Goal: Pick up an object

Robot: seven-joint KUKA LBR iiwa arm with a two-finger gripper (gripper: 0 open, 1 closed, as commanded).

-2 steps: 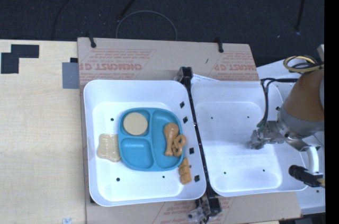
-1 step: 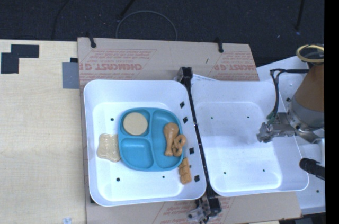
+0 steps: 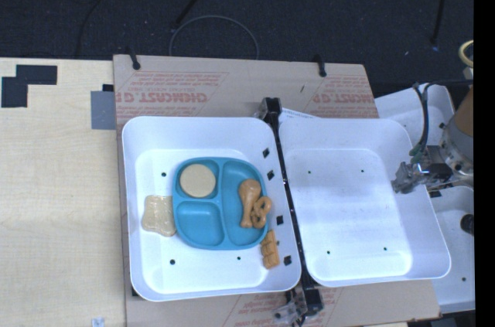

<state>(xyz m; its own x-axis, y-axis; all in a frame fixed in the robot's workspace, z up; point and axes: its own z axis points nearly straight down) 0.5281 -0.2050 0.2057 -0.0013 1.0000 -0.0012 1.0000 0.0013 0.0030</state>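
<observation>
From the right bin's edge, my end effector (image 3: 408, 177), grip state unclear, must cross to the left bin (image 3: 147, 140), where reaching the pretzel (image 3: 253, 203) risks snagging the blue tray (image 3: 203, 231).

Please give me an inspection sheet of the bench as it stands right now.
Surface: two white bins side by side, left bin and right bin, on a cardboard sheet.
Job's things: blue divided plate in the left bin, bearing a round beige disc and a tan pretzel piece; a pale slab at its left; a small tan piece at its lower right.
Clutter: nothing seen.
Grippers: tool at the right bin's right rim.
Cables: black cables on the dark floor beyond the bench.
Surroundings: light wooden tabletop on the left.
</observation>
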